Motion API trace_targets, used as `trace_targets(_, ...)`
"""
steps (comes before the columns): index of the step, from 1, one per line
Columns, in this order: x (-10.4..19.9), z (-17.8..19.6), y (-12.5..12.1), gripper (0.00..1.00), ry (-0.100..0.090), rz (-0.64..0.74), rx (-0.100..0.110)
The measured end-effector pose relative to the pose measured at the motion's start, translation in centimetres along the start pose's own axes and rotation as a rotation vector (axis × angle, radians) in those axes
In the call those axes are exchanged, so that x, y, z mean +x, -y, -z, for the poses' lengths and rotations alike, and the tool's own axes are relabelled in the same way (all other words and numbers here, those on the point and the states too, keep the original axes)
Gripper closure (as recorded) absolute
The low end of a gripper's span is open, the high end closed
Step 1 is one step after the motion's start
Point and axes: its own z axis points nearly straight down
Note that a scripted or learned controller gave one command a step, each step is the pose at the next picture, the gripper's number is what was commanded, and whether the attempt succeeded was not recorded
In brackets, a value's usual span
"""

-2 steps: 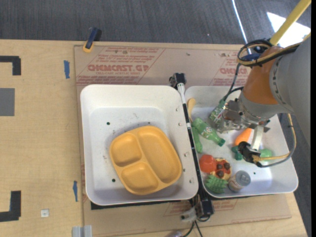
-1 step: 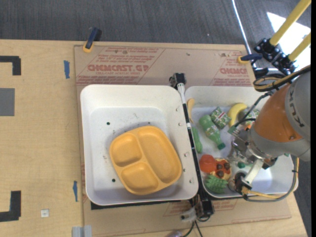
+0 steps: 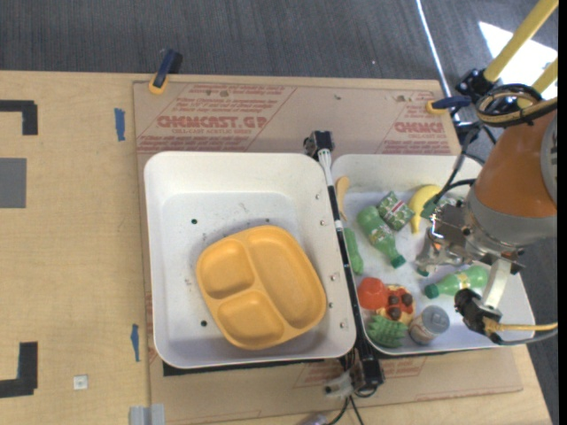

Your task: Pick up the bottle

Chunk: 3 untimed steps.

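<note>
the gripper [image 3: 436, 257] hangs low in the right bin [image 3: 524, 301] — i cannot tell its state. one green bottle [image 3: 379, 235] lies at its 9 o'clock, apart; another bottle [image 3: 459, 282] just at 5 o'clock.

Dark grey carpet floor [image 3: 266, 16] behind a cardboard-topped bench [image 3: 71, 237]; bright patch [image 3: 500, 38], perhaps sunlight.
</note>
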Motion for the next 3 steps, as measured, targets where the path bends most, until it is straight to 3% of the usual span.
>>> trace_targets(1,0.0,0.0,0.0,0.0,0.0,0.0,0.0)
trace_targets(2,0.6,-9.2,-6.8,0.0,0.0,0.011,0.001)
trace_targets(3,4.5,-9.7,-13.6,0.0,0.007,-0.109,0.015)
